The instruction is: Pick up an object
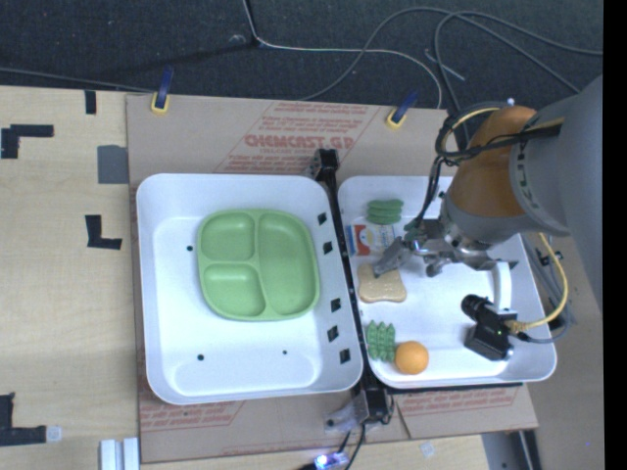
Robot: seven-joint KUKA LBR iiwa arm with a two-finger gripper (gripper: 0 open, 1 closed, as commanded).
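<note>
Claw [400, 253] low in right bin [534, 355], just above tan biscuit [382, 288].

The setting is a robotics laboratory test bench, not a home or a shop. Evidence: an industrial arm [519, 179], grey with an orange band, reaches in from the right over two shallow white bins [157, 262] set side by side. The bins rest on a printed cardboard sheet [294, 135] fastened at its far edge by yellow clamps [160, 99]. Loose black cables [294, 47] cross dark carpet on the far side. Black tape marks [98, 233] are fixed to the wooden bench top at the left.
</note>
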